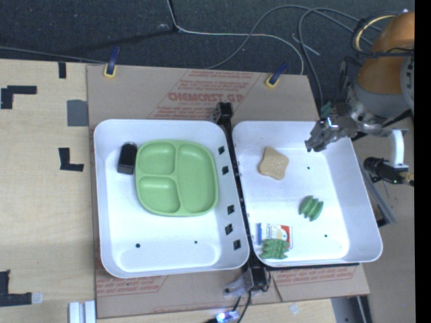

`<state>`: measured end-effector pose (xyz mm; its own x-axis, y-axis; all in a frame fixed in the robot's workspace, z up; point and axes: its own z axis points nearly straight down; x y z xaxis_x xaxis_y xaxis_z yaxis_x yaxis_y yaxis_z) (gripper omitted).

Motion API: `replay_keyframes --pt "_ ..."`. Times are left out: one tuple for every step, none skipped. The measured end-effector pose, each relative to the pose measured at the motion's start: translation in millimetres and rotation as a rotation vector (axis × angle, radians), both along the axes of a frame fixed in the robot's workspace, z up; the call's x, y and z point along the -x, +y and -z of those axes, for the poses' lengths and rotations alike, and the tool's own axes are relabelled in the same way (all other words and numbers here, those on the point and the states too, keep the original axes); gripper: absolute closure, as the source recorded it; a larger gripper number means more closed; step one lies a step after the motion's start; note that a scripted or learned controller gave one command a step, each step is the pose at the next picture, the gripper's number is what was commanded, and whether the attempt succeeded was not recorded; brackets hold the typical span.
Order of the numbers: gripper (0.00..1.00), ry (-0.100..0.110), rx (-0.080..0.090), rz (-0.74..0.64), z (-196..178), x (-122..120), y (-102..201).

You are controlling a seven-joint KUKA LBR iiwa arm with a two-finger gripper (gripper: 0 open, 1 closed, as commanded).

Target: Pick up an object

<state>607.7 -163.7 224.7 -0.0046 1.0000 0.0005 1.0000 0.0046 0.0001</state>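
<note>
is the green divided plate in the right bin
No, the green divided plate lies in the left bin, beside a small black object.

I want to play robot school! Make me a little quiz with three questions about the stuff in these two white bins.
1. True or false: the light green plastic divided plate lies in the right-hand shallow white bin.
2. Which lies nearest the pincer? A) tan bread-like piece B) small green pod-shaped toy C) small black block
3. Fill in: the little red and white packet lies near the right bin's ______ edge, front or back.

Key: 1 false, it lies in the left-hand shallow white bin. 2 A. 3 front.
</note>
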Motion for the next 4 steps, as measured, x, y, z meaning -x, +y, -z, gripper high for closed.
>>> replay_keyframes --pt "1.0 0.002 0.0 0.0 0 -1 44" --pt "1.0 0.003 0.001 0.001 4 11 92" --pt "1.0 0.0 -0.001 -0.002 -7 11 146" --pt "1.0 0.002 0.0 -0.002 -2 19 207"
